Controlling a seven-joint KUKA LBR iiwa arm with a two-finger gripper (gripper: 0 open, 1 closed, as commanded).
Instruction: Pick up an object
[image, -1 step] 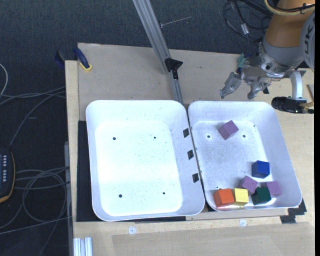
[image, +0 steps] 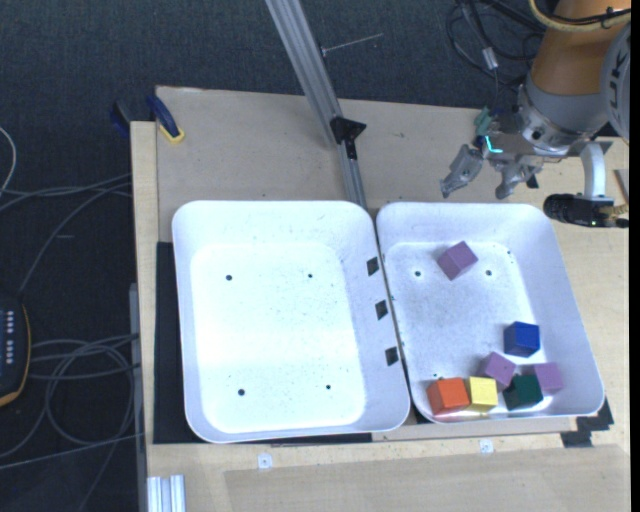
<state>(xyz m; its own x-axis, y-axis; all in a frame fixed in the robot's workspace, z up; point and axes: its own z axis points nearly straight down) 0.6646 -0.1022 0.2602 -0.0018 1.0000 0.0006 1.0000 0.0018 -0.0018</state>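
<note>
Your grey two-finger gripper (image: 486, 180) hangs with fingers spread apart and nothing between them, above the bench just beyond the far rim of the right white plastic bin (image: 560, 300). Inside that bin, a purple cube (image: 457, 259) lies alone near the far end, well apart from the coloured blocks (image: 490, 385) clustered at its near edge.

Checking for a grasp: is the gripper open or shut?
Open: the gripper hangs above the bench beyond the right bin, fingers spread with nothing between.
</note>
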